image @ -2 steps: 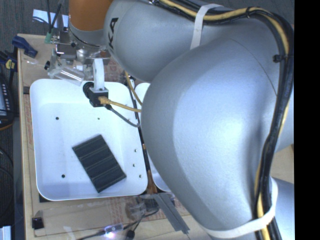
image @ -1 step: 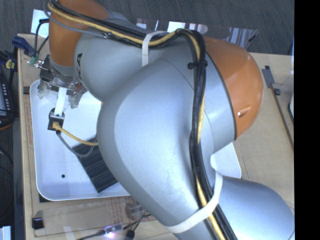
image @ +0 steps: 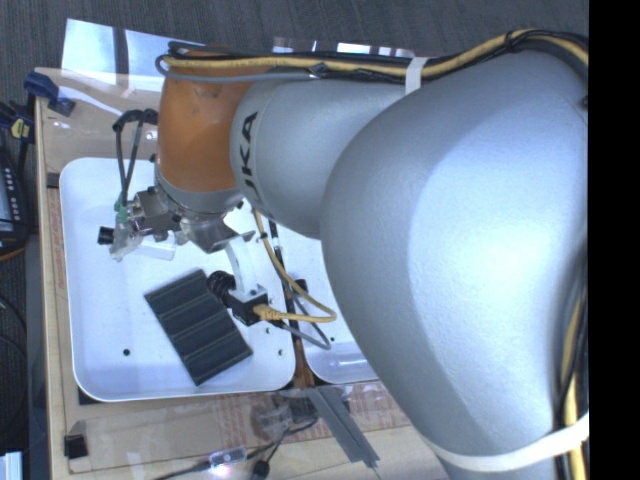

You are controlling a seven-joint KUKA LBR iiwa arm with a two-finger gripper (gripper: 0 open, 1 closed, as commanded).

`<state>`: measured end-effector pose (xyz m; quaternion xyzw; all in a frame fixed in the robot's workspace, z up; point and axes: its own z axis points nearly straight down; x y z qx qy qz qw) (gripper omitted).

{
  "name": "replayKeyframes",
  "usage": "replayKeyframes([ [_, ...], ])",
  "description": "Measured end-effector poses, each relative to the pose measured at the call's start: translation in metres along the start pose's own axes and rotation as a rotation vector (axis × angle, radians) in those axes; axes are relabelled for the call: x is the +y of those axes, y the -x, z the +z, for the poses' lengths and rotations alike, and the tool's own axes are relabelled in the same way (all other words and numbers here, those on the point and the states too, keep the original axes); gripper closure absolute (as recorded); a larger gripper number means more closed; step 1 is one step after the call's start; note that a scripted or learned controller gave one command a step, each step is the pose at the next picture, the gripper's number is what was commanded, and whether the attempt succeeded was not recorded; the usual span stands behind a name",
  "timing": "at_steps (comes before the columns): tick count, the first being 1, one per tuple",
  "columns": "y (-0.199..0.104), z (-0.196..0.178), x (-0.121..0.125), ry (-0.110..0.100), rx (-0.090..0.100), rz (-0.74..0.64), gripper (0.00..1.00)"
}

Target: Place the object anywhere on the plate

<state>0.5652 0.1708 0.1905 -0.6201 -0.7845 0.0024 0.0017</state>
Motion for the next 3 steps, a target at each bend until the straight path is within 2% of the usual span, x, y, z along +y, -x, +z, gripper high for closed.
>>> replayKeyframes([
  [1, 0.069, -0.048, 0.024, 0.003, 0.000, 0.349, 1.00],
  [2, 0.063, -0.047, 0.069, 0.003, 0.002, 0.595, 1.00],
  [3, 0.074, 0.004, 0.039, -0.002, 0.001, 0.354, 1.00],
])
